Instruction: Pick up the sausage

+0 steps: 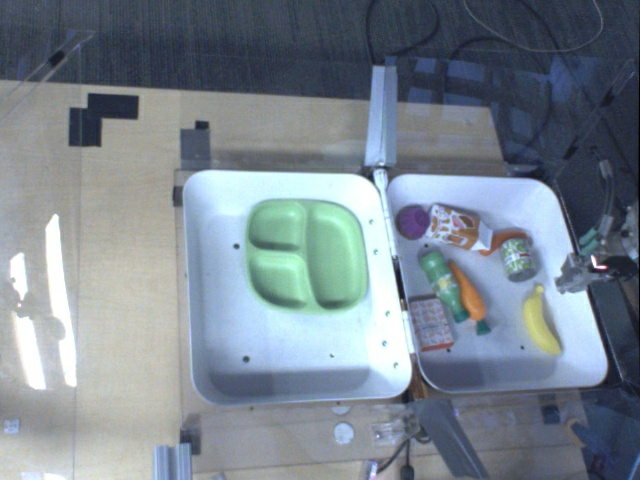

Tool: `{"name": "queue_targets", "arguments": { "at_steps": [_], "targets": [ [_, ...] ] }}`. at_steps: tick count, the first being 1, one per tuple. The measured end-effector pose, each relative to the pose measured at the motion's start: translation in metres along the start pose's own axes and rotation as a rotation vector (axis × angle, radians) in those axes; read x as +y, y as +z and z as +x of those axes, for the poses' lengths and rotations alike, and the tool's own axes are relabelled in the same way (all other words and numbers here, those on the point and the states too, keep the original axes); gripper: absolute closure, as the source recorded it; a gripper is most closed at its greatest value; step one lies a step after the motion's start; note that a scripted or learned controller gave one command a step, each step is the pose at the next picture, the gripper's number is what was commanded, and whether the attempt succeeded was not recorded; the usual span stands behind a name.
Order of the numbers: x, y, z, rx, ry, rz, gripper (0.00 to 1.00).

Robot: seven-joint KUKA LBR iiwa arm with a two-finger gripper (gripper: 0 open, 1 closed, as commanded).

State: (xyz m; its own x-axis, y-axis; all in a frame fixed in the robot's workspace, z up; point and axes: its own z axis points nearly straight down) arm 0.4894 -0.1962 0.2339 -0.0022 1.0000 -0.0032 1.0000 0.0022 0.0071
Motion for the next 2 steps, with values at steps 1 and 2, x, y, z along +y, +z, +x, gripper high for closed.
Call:
{"name": "queue_targets", "arguments": {
  "at_steps": [1, 2],
  "targets": [
    [-0.001, 0.014, -0.008, 0.002, 0.119, 0.002, 1.00],
    [0.000, -0.010, -0.006, 0.000, 0.045, -0.001, 1.00]
  ]
}}
